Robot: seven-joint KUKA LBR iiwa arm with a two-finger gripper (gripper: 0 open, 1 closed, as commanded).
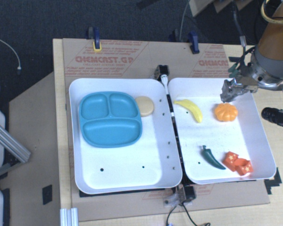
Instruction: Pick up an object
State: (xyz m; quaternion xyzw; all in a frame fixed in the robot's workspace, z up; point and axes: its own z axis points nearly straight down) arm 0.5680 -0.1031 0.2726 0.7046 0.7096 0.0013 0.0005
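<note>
Overhead, the gripper (228, 94) hangs over the right bin's (254, 173) far side; whether it stands wide or narrow cannot be told at this slant; nothing shows held. Nearest lies the pumpkin (225, 112), just below and toward the viewer, round, no long axis. Further left, the banana (190, 109) runs diagonally; pepper (212, 158) and red piece (237, 163) sit well apart, near edge.

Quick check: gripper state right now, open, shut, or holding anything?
Gripper: cannot be told from this view. It hangs just above the orange pumpkin-like toy in the right bin, with nothing visibly held.
</note>
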